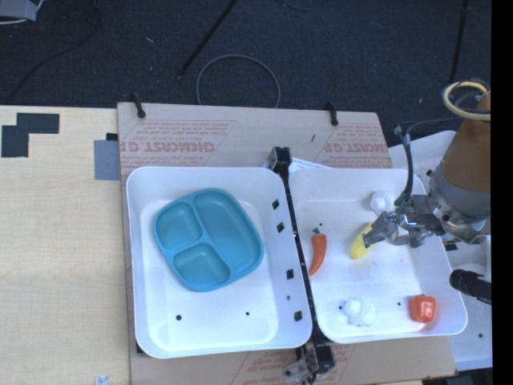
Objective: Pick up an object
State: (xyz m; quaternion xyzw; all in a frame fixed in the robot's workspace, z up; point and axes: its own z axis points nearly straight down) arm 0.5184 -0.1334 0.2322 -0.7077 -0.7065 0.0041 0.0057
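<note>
Reaching into the right bin (449, 315), fingers (383, 233) touching the yellow object (360, 246), their spread unclear, grip unconfirmed.

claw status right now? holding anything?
Claw: over the right bin, right at the upper end of the yellow banana. Open or shut, and whether it grips the banana: cannot be told.
</note>
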